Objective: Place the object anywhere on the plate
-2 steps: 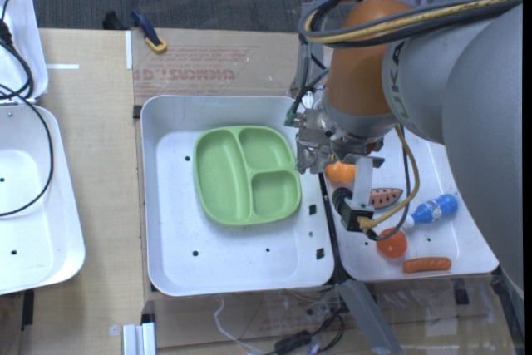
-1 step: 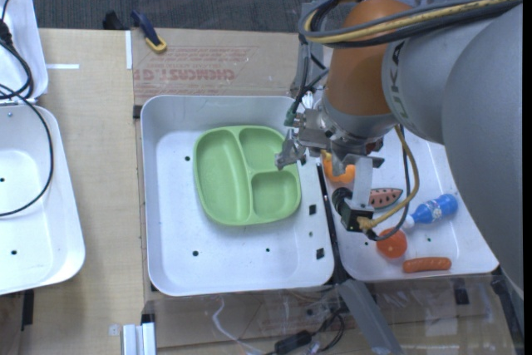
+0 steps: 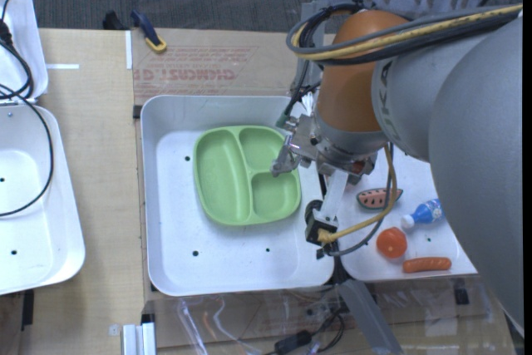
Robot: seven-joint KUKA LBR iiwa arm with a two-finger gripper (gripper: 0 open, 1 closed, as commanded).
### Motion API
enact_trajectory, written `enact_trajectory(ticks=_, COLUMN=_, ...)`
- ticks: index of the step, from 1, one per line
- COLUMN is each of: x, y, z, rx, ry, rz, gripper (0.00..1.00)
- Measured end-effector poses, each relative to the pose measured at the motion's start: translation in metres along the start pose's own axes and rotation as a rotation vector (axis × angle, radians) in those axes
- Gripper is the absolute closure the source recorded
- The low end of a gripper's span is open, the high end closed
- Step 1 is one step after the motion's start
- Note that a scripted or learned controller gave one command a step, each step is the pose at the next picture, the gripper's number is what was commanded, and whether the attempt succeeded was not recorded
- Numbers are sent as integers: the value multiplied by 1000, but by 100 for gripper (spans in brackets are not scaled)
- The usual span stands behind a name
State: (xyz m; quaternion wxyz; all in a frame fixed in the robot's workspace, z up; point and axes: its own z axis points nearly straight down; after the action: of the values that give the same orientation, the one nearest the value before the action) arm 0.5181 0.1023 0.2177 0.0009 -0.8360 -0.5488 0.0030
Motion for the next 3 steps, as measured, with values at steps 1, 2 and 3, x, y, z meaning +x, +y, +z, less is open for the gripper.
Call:
enact_trajectory(ticks=1, x=-1, y=1, z=-8, rx=2, ry=-4, rz=-3, gripper=100)
enact_trajectory(ticks=2, x=7, y=64, z=27, rx=-1, ry=-1, rz=367, gripper=100)
enact_trajectory(ticks=3, x=41, y=25, z=-7, rx=-2, ry=0, rz=542, gripper=100)
